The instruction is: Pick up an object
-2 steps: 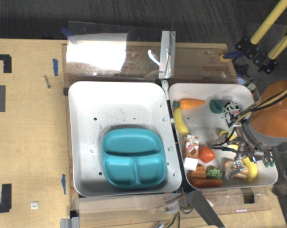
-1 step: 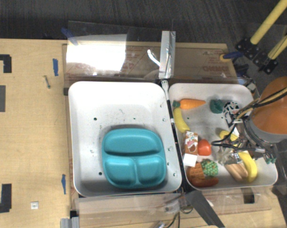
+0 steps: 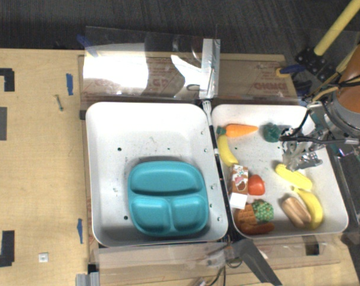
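Note:
The right bin (image 3: 340,216) holds several toy foods. An orange carrot (image 3: 242,130) and a dark green piece (image 3: 271,131) lie at its far side. A yellow banana (image 3: 226,151) lies along the left wall. My gripper (image 3: 303,157) hangs over the bin's right half, just above a yellow piece (image 3: 294,176), with the arm coming in from the right. Nothing can be seen held in it. A second banana (image 3: 313,206) and a brown bun (image 3: 295,210) lie at the near right.
A small carton (image 3: 240,179), a red tomato (image 3: 256,185) and a green-topped item (image 3: 262,210) crowd the right bin's near left. The left bin (image 3: 102,124) holds a teal divided tray (image 3: 168,196). A clear plastic sheet (image 3: 144,70) lies behind the bins.

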Tool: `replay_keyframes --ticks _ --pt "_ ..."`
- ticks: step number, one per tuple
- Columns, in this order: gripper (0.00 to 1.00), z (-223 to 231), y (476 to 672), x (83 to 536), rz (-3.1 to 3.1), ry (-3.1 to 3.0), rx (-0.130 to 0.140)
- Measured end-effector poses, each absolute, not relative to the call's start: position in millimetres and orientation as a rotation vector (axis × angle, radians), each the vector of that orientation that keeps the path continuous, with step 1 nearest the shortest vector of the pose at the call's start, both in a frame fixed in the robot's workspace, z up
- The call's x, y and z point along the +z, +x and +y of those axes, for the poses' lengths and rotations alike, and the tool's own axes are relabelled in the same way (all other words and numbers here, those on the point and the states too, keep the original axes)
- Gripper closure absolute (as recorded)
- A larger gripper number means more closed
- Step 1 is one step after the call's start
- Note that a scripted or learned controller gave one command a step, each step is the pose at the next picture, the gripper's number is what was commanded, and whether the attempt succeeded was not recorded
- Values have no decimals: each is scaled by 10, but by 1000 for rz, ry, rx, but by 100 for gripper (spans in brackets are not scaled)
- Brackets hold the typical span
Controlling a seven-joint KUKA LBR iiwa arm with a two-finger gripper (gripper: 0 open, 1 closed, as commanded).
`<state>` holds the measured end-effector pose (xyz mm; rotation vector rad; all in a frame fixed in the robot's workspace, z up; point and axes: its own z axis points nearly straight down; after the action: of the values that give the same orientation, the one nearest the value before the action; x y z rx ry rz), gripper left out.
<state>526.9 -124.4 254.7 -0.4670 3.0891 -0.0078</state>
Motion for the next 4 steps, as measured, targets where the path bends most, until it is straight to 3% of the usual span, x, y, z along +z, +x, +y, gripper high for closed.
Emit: replay_keyframes --ticks 1,4 --pt "100 -1085 5462 2889 3033 -777 -4" --pt "100 -1672 6681 3267 2761 -1479 -4"
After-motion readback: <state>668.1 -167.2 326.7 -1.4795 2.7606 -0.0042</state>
